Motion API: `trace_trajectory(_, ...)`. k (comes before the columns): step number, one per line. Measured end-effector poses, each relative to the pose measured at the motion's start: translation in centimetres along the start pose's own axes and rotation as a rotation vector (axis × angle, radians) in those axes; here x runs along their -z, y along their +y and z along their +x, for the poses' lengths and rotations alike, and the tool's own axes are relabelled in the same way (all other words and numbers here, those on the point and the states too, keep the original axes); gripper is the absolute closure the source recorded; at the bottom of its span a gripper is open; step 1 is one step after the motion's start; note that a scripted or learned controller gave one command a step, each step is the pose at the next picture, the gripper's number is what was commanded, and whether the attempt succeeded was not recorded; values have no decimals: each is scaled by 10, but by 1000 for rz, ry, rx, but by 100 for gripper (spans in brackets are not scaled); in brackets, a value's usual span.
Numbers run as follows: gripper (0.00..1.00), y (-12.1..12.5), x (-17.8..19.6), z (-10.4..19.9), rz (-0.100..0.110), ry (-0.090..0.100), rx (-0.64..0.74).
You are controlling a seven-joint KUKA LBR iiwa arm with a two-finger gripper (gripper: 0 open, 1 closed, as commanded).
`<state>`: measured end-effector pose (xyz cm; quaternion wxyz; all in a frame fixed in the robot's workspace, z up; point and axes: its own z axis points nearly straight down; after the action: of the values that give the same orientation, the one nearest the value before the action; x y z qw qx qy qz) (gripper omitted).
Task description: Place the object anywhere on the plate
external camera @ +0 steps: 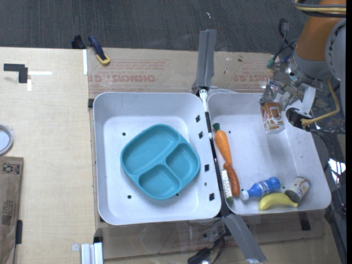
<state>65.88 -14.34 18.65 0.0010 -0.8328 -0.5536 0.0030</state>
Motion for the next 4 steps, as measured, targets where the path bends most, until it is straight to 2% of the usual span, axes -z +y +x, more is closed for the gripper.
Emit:
trace_trajectory(1, 0, 0, 0, 0, -1, 0, 0)
trace_trajectory(2, 100, 1, 6, 0, 2, -3, 1)
trace_trajectory(3, 100, -18, 53, 44, -3, 0, 194)
trace_trajectory(4, 100, -101, 44, 165, 1, 0, 137)
